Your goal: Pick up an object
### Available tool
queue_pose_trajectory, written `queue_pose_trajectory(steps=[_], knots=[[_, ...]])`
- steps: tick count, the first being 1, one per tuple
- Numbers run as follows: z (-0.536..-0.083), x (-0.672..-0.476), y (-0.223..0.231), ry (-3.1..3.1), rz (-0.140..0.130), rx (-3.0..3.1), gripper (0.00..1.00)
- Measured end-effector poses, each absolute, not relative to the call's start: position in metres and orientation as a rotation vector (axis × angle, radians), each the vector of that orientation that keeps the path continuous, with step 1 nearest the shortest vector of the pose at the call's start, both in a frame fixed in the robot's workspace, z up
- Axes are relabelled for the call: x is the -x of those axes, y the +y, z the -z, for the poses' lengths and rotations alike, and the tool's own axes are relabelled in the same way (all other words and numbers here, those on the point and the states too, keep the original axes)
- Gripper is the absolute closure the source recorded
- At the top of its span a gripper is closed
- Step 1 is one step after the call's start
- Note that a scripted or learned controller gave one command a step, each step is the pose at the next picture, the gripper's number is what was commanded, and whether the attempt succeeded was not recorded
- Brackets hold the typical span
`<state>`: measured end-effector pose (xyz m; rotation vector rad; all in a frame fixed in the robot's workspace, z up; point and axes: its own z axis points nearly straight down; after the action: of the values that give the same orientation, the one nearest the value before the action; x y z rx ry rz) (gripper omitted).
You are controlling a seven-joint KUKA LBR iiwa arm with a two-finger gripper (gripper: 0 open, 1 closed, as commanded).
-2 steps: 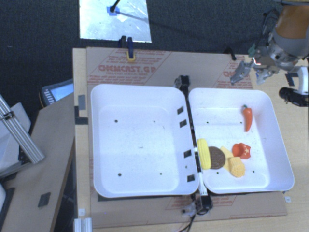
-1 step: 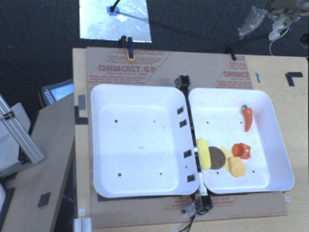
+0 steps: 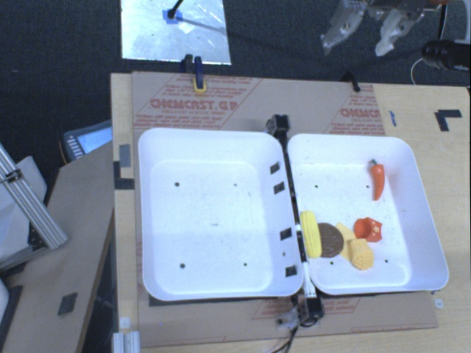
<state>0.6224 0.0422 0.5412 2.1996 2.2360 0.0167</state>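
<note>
Claw (image 3: 366, 29) hangs high up, well beyond the far edge of the right bin (image 3: 423, 197), its two fingers spread apart with nothing between them. Picking has not started, I think. Next it must come down over the toy food (maybe the orange pepper (image 3: 377, 180), which lies alone inside that bin).

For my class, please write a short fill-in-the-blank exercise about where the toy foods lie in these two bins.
1. All the toy foods lie in the ____ bin as the camera sees it.
2. The corn cob rests against that bin's ____ wall.
3. The chili pepper is orange-red with a ____ stem.
4. The gripper hangs open beyond the bins' ____ edge.

Missing words: right; left; green; far
</note>
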Motion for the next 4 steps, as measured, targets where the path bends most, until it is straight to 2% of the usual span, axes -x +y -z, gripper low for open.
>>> queue_pose_trajectory(steps=[2, 3, 4], knots=[[-0.536, -0.484, 0.137, 2.235, -0.005, -2.209, 0.00], [-0.534, -0.485, 0.241, 2.239, -0.005, -2.206, 0.00], [-0.546, -0.487, 0.235, 2.228, -0.008, -2.214, 1.00]])
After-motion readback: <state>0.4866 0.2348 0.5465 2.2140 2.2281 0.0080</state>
